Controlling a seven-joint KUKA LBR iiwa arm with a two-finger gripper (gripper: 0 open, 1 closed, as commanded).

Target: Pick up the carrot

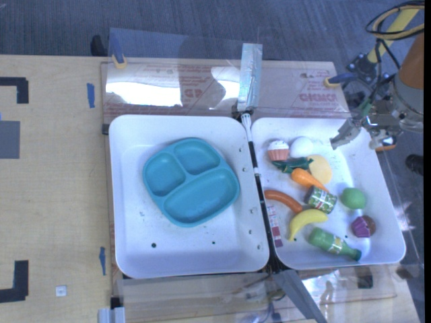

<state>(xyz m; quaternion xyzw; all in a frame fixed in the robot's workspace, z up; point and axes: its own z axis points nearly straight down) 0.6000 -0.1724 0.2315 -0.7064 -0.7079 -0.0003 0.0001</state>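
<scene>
The carrot [308,178] is a short orange cone with a green leafy top. It lies in the right bin [390,247], near the bin's middle, between a yellow lemon [323,169] and a small can [320,198]. My gripper [362,137] hangs over the bin's upper right corner, up and to the right of the carrot and well apart from it. Its two fingers stand apart, open, with nothing between them.
Around the carrot lie a cupcake [277,151], a white egg [302,145], an orange sausage [283,199], a banana [304,222], a green bottle [331,241], a lime [353,197] and a purple piece [362,226]. A blue divided plate [192,180] sits in the left bin [128,241].
</scene>
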